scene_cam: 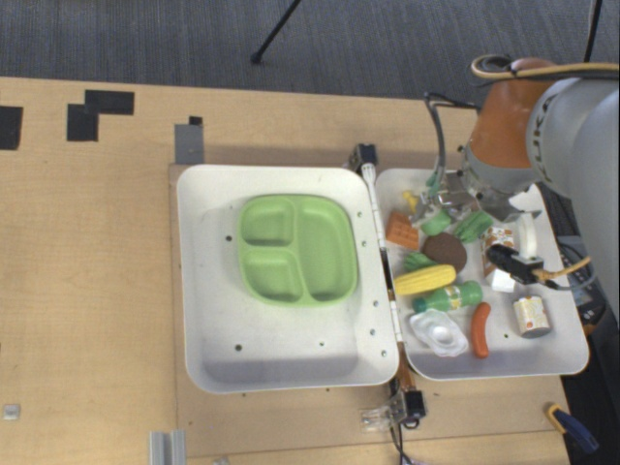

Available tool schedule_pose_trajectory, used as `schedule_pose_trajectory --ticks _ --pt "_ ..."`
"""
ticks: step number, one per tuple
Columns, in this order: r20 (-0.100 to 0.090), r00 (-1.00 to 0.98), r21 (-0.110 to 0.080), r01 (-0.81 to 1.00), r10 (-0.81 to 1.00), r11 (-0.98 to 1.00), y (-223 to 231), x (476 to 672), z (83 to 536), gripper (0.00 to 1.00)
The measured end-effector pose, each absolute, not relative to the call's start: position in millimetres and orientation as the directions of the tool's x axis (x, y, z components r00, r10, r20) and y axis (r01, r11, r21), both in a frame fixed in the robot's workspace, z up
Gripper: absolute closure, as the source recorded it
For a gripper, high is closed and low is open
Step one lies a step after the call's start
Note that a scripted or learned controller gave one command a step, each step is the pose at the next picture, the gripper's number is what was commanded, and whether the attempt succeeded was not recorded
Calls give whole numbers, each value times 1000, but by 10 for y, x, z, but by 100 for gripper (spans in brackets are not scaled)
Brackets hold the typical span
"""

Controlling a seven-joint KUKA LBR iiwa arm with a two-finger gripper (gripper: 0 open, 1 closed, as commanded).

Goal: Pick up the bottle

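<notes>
Approach step: gripper (448,201) hovers upper right, finger state indeterminable. Next: descend onto green bottle (449,297) below.

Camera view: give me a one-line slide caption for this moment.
Claw low over the cluttered right bin, the green bottle lying beside the corn; the green divided plate sits in the left bin.

A robotics lab: a plywood bench (87,260) with black tape marks (97,112), two white bins (208,356) of toy food, grey carpet (145,17).
</notes>
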State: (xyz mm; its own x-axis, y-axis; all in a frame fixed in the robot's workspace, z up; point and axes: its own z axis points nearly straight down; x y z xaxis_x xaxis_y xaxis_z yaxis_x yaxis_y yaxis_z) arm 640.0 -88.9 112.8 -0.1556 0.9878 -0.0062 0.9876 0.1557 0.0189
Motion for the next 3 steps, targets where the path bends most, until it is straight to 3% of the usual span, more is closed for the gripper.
schedule_pose_trajectory --ticks 1,2,3 --pt "0 -259 4 966 966 259 78 6256 1854 100" --pt "1 -288 4 958 958 288 792 5716 2438 100" --pt "1 -208 0 978 978 208 1380 5148 2483 100"
